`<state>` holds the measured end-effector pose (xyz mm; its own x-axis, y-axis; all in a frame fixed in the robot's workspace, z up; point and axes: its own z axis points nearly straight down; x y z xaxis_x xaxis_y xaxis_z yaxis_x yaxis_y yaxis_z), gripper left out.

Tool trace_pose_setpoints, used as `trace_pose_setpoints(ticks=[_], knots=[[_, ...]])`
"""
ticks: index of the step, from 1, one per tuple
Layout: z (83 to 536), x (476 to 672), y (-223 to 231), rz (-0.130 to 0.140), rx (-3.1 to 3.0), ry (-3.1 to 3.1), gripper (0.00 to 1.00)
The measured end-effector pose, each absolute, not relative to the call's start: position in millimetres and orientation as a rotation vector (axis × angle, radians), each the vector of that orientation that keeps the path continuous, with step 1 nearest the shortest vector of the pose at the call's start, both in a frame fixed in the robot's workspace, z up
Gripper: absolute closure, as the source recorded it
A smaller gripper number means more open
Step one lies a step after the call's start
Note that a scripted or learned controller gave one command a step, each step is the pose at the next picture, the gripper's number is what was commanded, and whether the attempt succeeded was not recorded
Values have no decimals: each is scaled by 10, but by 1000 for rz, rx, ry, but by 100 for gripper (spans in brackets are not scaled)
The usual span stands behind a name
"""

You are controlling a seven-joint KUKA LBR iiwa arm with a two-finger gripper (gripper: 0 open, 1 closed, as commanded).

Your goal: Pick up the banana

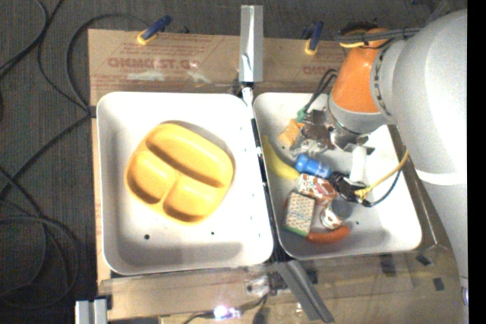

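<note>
Banana [278, 161]: lies in the right bin [395, 235], along its left wall, partly covered by the clutter beside it.
Gripper [313, 139]: low over the right bin's upper middle, just beside the banana's upper end; from here I cannot tell how it is set or whether it touches the fruit.
Nearby clutter: a blue cylinder [311, 165], a patterned box [300, 213] and a red sausage-shaped piece [329, 236] toward the bin's front.
Arm [357, 87]: orange band above the wrist, reaching in from the right.
Left bin [114, 239]: holds a yellow divided tray [180, 171].
</note>
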<state>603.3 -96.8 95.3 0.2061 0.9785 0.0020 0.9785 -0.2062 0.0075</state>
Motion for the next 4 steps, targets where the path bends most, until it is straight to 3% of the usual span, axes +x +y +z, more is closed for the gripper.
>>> trace_pose_setpoints(ticks=[1, 3, 4], knots=[[951, 6031, -968, 9, 2437, 1976, 0], [951, 6030, -968, 9, 2437, 1976, 0], [1507, 5836, -1369, -9, 2278, 2166, 0]])
